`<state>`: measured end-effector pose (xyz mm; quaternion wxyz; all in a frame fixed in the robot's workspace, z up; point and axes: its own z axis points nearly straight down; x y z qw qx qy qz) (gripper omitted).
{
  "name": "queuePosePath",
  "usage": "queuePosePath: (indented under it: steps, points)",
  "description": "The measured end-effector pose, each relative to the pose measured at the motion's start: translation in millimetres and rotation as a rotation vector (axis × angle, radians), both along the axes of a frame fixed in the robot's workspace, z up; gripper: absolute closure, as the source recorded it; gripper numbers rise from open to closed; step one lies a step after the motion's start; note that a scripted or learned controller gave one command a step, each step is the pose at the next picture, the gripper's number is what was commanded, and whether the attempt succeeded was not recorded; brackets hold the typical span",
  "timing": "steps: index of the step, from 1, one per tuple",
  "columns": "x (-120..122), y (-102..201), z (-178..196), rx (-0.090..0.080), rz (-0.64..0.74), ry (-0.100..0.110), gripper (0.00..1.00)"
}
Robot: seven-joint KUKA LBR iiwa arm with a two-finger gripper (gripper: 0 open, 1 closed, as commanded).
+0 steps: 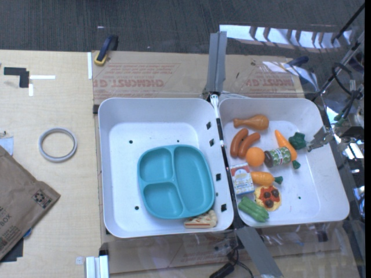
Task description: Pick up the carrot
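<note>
Looking down from my remote station, I see dark carpet across the far side of the room and a pale wooden surface on the left. A brown cardboard sheet lies under the two bins. On the bare wood sit a corner of a cardboard box and a ring of tape, well apart from the bins.

The left bin holds a teal divided plate, with a toast-like slice touching its near edge. The right bin carries a crowd of toy food: a drumstick, two sausages, an orange ball, a small can, a packet, a pizza slice and a green vegetable.

The carrot lies in the right bin's far right part, just beside the can and touching it. Its long axis runs on a diagonal, with the narrow tip toward the far left and the thicker end toward the near right. A dark green piece sits against its right side. A stubbier orange piece with a green end lies nearer, pointing crosswise.

My hand hovers near the bin's right wall, just right of the green piece. I cannot tell whether it is released or clenched.
</note>
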<state>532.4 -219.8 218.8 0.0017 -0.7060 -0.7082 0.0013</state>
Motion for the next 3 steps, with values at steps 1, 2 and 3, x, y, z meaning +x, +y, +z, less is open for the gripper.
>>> queuePosePath:
  steps: [1, 2, 3]
  points:
    - [36.4, 21.1, -96.9, -0.005, 0.152, -0.021, 0.00]
    - [72.6, 22.1, -127.4, -0.001, 0.390, -0.006, 0.00]
    - [73.6, 22.1, -119.6, -0.001, 0.389, -0.007, 1.00]
